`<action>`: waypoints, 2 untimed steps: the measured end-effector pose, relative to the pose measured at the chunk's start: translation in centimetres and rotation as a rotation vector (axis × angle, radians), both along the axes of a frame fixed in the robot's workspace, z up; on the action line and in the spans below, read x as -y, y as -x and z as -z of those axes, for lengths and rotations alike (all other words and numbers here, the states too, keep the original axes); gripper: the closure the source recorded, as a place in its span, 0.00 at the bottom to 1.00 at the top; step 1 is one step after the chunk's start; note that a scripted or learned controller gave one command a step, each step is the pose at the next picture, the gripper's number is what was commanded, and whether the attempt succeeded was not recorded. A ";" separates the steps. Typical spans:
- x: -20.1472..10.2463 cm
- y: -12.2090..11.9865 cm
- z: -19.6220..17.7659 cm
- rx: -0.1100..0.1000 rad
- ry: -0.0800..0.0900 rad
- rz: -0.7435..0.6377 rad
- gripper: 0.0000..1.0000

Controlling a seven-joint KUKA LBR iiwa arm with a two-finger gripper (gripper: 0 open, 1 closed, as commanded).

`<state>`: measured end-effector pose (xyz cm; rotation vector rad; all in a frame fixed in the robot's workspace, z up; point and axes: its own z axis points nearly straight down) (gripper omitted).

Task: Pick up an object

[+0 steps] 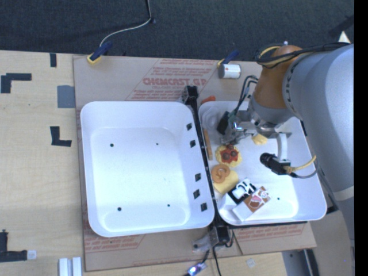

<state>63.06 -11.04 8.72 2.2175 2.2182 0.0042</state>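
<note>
White plastic, the right bin point(310, 209) is my landmark. I see the gripper point(230, 125) low over its far-left part; whether the fingers are apart or together I cannot tell. Just nearer than it lies a yellow toy with red berries point(229, 155), then an orange round piece point(222, 176) and a black-and-white carton point(248, 197) towards the bin's near edge.

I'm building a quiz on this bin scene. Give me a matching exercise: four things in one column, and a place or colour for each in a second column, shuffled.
Things:
1. left bin
2. gripper
3. orange band
4. black-and-white item

Descriptions:
A. above the wrist, on the arm
B. low in the right bin
C. beside the right bin, bare white floor
D. over the right bin's upper part

Pairs: 1-C, 2-D, 3-A, 4-B
</note>
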 end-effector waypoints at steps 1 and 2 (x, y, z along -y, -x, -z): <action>-0.3 0.1 0.0 0.000 0.001 -0.001 1.00; -0.3 0.3 0.0 0.001 0.001 0.000 1.00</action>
